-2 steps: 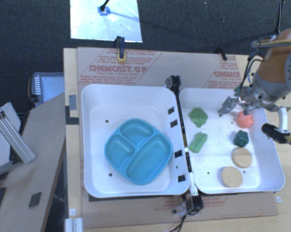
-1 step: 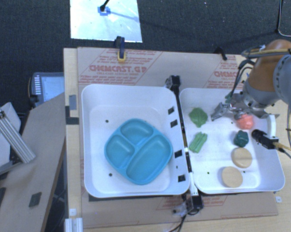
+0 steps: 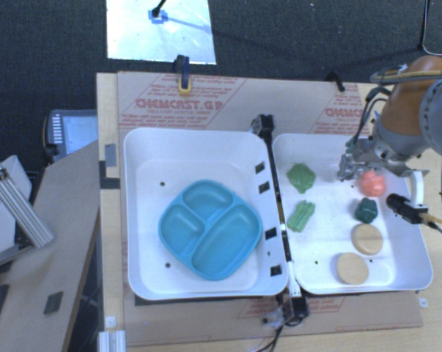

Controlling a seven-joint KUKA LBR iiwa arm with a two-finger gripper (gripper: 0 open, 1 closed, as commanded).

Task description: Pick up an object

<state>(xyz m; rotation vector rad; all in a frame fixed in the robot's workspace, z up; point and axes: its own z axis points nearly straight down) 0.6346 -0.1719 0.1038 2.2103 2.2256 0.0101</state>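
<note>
The right bin point(image 3: 418, 270) holds several small items. A light green lump point(image 3: 301, 177) and a ridged green piece point(image 3: 301, 215) lie on its left side. On the right side are a pink ball point(image 3: 373, 184), a dark green piece point(image 3: 366, 211) and two tan discs point(image 3: 367, 238) point(image 3: 352, 268). My gripper point(image 3: 350, 166) hangs low over the bin's upper right part, just left of the pink ball and close to it. The wrist hides whatever lies directly under the gripper.
The left bin point(image 3: 144, 152) holds a blue divided plate point(image 3: 210, 228). Black clips point(image 3: 263, 125) run along the seam between the bins. A black cable end point(image 3: 405, 209) hangs from the arm over the right bin's right wall.
</note>
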